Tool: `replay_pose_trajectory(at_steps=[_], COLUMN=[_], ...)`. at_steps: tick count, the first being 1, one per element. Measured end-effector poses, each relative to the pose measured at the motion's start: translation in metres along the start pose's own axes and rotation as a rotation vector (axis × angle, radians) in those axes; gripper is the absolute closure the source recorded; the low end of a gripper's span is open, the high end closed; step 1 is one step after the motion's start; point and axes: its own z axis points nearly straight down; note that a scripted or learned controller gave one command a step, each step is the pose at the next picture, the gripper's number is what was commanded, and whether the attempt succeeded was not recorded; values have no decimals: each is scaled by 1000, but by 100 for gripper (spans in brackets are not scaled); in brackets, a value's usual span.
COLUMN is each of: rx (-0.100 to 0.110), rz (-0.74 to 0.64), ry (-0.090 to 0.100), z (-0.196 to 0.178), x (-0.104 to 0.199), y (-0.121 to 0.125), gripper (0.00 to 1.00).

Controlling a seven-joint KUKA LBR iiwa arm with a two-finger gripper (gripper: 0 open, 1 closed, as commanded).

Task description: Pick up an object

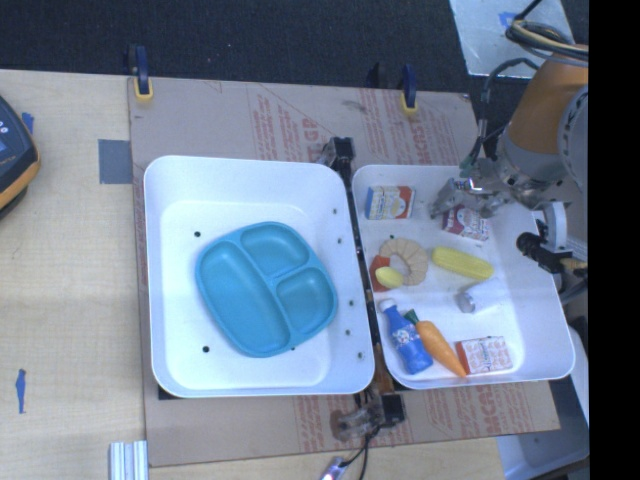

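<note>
The pincer [468, 200] hangs over the far part of the right bin [540, 363], just above a small red-and-white packet [468, 224] that lies near the bin's far right corner; whether its fingers are open or closed cannot be told, and nothing is seen held between them. The print on that packet is too small to read. Toward the near side lie a yellow corn cob [461, 262] and a small grey piece [466, 299]. Left of the corn sits a tan ring-shaped toy [410, 259], with a red-and-yellow piece [384, 273] touching it. At the bin's far left is a small carton [389, 202] with red and blue on its face, its label unreadable. Along the near edge lie a blue bottle [403, 337], an orange carrot [438, 347] just beside it, and another red-and-white packet [485, 354], its lettering also too fine to make out. The left bin [170, 268] holds a blue divided plate [265, 287]. Both bins rest on a brown cardboard sheet [260, 118] bearing faint red printing that cannot be read, clamped at its far edge by two clips [141, 73] [407, 86] to the bench [60, 298]. A dark device [15, 153] with a yellow edge sits at the bench's far left.
</note>
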Motion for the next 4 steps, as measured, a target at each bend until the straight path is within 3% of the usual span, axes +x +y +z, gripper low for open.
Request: replay_pose_trajectory(at_steps=[1, 2, 4], rx=[-1, 0, -3], rz=[-3, -4, 0], ry=[-3, -3, -4], z=[-12, -12, -1], x=[-1, -1, 17], y=[1, 1, -72], gripper=[100, 0, 0])
